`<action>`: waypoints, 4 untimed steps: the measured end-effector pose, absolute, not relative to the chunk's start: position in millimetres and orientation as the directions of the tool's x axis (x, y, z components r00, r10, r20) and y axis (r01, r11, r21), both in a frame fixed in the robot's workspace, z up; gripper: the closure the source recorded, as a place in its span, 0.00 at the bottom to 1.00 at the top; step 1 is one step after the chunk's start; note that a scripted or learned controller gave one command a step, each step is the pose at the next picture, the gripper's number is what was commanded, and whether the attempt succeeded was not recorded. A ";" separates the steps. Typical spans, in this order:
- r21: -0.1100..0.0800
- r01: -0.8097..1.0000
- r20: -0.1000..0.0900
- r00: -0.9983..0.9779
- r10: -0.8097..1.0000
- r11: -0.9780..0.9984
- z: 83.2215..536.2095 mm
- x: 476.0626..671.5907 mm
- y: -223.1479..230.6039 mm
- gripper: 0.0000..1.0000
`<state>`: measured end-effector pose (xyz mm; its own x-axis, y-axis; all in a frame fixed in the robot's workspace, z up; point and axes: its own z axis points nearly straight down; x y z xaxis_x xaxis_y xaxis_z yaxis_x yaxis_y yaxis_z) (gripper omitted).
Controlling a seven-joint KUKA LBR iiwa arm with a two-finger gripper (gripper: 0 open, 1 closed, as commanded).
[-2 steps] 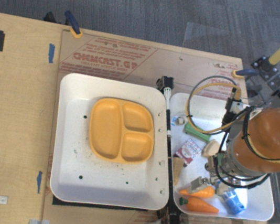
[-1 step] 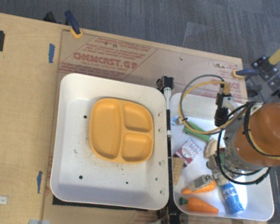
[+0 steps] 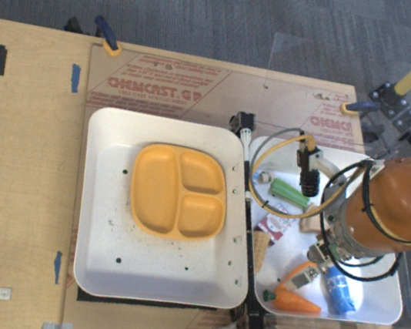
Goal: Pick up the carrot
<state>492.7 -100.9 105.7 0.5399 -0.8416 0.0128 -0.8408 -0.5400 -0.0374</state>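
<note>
Camera view puts the carrot (image 3: 296, 302) on the floor of the right bin (image 3: 393, 304), close to that bin's near wall, lying roughly level with its green top (image 3: 269, 295) pointing toward the divider between the bins. It sits just below and slightly left of the gripper (image 3: 311, 273), near it but apparently not touching. Whether the fingers are spread or closed I cannot tell; the wrist and its cables cover most of them, and nothing shows the carrot between them.

Judged from this, the step in hand is the final approach. To do it well, the fingers should come down across the carrot's thick orange middle, not its leafy end, and set crosswise to its length so it cannot roll out. The near wall lies just beyond the carrot from the fingers, so the descent wants to be steep, with little sideways sweep.

A blue bottle (image 3: 340, 292) lies just to the right of the fingers, near the carrot's tip; a wide opening could catch it. Farther up from the fingers lie a small crumpled wrapper (image 3: 275, 226) and a green tube-like item (image 3: 288, 192), both well clear of the grasp. The left bin (image 3: 97, 204), well away to the left, holds a yellow divided plate (image 3: 179, 191). The arm's orange band (image 3: 402, 199) sits above the fingers and hides part of the bin.
</note>
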 end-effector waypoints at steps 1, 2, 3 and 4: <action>-0.019 -0.730 0.013 0.683 -0.730 -0.683 106.2 541.9 -131.2 0.00; -0.028 -0.775 0.048 0.629 -0.776 -0.631 105.3 514.6 -125.0 0.00; -0.018 -0.900 0.013 0.436 -0.900 -0.436 91.4 490.9 -122.5 0.00; -0.012 -0.995 -0.003 -0.101 -0.995 0.101 90.1 534.7 -138.0 0.00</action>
<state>534.7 -138.0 90.1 -0.1005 -0.9949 -0.0031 -0.9949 0.1006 -0.0125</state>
